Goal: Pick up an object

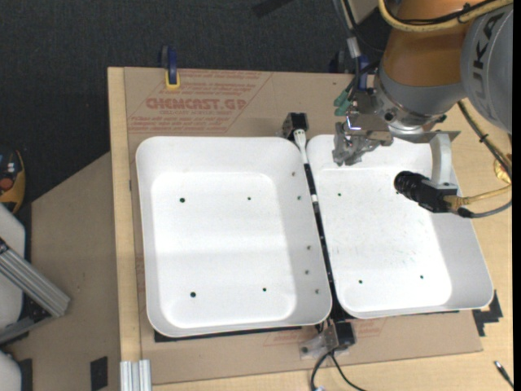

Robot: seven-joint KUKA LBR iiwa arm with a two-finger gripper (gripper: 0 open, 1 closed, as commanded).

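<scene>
The arm [431, 31] rises closest to the lens: a rounded, glossy orange band over smooth grey casing. Below it the gripper [352, 151], bare metal, hangs over the far left corner of the right bin [472, 275]. I cannot tell whether it is released or clenched, nor where the object to pick up lies.

Far to the gripper's left and a little beyond it, a small blue clamp [171, 65] grips the far edge of a flat brown board [203, 100], matte like fibreboard and printed with faded red lettering. The board underlies both bins.

Left of the gripper and nearer the camera sits the left bin [146, 218]. It is smooth white plastic, shallow, with rounded corners and a raised rim, and four small dark dots [182, 200] mark its floor.

Just to the gripper's left, a thin black strip [313, 202] runs between the two bins, which lie rim to rim. A small black-and-white block [295, 125] caps its far end.

The right bin is the same white moulded shape, its floor faintly speckled.
</scene>
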